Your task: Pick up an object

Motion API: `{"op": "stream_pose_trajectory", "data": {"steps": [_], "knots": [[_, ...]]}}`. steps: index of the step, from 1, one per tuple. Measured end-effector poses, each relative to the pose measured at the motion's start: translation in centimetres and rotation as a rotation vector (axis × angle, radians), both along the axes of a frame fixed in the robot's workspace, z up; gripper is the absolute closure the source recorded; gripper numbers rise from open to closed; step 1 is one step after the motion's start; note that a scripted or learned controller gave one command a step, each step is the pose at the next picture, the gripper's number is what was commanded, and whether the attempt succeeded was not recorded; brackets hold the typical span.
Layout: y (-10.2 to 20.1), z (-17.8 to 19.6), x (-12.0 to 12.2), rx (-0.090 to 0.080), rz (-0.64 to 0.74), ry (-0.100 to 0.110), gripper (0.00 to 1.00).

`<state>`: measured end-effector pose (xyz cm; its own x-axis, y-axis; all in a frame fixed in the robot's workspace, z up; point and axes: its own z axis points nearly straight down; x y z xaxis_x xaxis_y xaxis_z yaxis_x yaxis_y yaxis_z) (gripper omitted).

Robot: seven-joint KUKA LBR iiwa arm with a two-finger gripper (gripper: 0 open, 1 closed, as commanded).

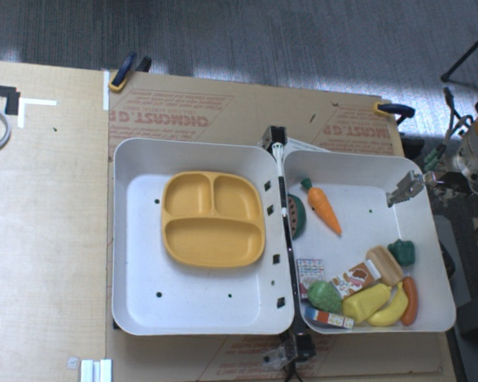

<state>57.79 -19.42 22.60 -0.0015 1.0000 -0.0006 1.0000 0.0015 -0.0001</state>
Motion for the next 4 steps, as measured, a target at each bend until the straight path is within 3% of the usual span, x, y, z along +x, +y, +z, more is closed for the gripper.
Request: {"op": "stream_pose_trajectory", "data": {"steps": [1,2,3,4], "knots": [[5.7,-13.1,2.3,0.001,0.051,0.001,0.00],[8.2,-13.3,8.1,0.000,-0.078,0.000,0.00],[8.2,-12.6,7.8,0.002,-0.079,0.016,1.00],[7.4,1.0,8.1,-0.001,-0.314,0.000,1.00]]}}
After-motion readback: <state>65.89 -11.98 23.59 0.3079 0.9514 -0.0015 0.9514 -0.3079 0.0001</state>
